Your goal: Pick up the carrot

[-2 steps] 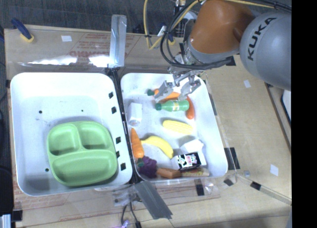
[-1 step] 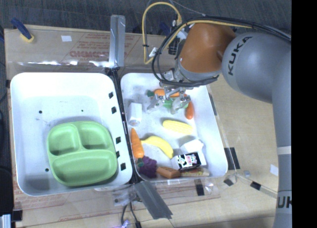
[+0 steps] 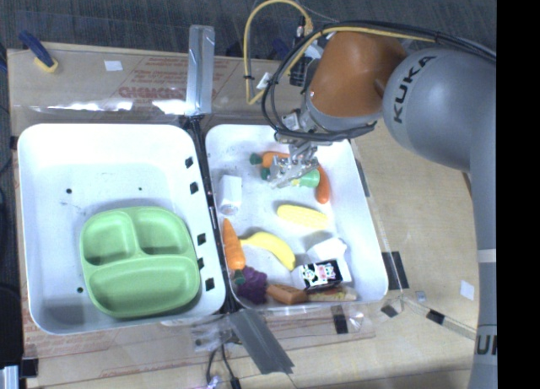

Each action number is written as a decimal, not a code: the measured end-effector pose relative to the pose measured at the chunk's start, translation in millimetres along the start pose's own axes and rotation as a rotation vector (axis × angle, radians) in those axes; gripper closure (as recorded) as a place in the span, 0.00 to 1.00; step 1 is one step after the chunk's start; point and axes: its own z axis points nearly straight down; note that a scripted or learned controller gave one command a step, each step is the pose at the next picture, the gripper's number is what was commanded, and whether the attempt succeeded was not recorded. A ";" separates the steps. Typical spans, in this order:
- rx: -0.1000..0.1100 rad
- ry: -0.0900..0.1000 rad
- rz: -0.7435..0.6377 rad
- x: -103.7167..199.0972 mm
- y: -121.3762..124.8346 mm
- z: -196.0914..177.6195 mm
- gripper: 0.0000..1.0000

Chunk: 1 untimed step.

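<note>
Three orange carrot-like pieces lie in the right bin (image 3: 364, 210). A long carrot (image 3: 233, 245) rests along the bin's left wall. A short one (image 3: 323, 187) with a green top (image 3: 309, 179) lies near the far right. A third orange piece (image 3: 273, 159) with a green end (image 3: 255, 159) sits at the far side. My gripper (image 3: 292, 168) hangs low over the bin's far part, between the third piece and the short carrot and close to both. The wrist hides what lies directly under it.
The right bin also holds a white cup (image 3: 229, 193), a banana (image 3: 272, 248), a yellow piece (image 3: 302, 215), purple grapes (image 3: 250, 281), a black-and-white carton (image 3: 324, 272) and an orange item (image 3: 287, 295). A green divided plate (image 3: 139, 262) lies in the left bin (image 3: 51, 159).
</note>
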 end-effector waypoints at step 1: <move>-0.009 -0.004 -0.069 -136.2 6.5 -86.7 1.00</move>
